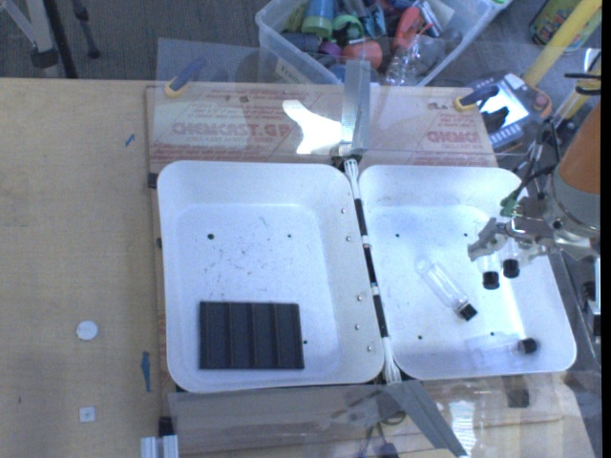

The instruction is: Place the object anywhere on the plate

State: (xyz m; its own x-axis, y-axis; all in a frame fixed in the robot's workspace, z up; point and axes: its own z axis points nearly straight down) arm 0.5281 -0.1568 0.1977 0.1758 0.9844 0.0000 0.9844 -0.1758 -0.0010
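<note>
Two white bins sit side by side on our bench. We see the clear tube lying in the right bin, just left of and below the gripper, whose fingers hang spread, grasping nothing. The dark ridged plate lies in the left bin; the arm is cut off at the right.

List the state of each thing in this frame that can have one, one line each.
Gripper: above the right bin, with nothing visibly held.
Clear vial: lying on its side on the right bin floor, dark cap toward the front.
Dark ridged plate: flat in the left bin, front corner, nothing on it.
Left bin: holds the plate.
Right bin: holds the vial.
</note>
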